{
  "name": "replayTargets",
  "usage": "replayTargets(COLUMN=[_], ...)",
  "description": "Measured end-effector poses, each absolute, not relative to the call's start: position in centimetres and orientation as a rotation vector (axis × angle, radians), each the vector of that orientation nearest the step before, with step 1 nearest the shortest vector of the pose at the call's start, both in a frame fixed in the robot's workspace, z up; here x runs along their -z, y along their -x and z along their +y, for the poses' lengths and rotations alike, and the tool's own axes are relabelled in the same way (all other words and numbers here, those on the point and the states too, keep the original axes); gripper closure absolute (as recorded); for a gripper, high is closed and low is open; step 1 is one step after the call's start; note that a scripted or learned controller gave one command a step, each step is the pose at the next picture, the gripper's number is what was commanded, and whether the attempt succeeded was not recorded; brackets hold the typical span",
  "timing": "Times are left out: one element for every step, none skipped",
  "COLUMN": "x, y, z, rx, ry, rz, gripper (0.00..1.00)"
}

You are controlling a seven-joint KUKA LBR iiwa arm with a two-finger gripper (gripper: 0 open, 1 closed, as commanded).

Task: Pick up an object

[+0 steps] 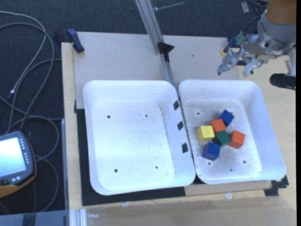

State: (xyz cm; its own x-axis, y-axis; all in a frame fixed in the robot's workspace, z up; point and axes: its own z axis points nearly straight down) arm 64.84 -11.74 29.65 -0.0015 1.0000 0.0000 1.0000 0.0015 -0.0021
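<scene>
A cluster of small blocks lies in the right bin (263,102): a yellow block (205,133), an orange one (218,125), a blue one (227,117), a green one (222,138), another orange one (237,139) and a second blue one (211,150). My gripper (238,66) hangs high above the bench behind the right bin's far rim, well away from the blocks. Its two fingers are spread apart with nothing between them.
The left bin (94,98) sits beside the right one. A slanted metal pole (149,22) runs from the top down to the gap between the bins. A blue clamp (75,40) sits at the bench's far left corner. Cables and a pendant (14,161) lie at left.
</scene>
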Motion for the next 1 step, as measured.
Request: replayTargets(x=[-30.84], y=[-64.91], z=[-11.70], rx=[0.000], ry=[2.219], rz=[-2.226], gripper=[1.00])
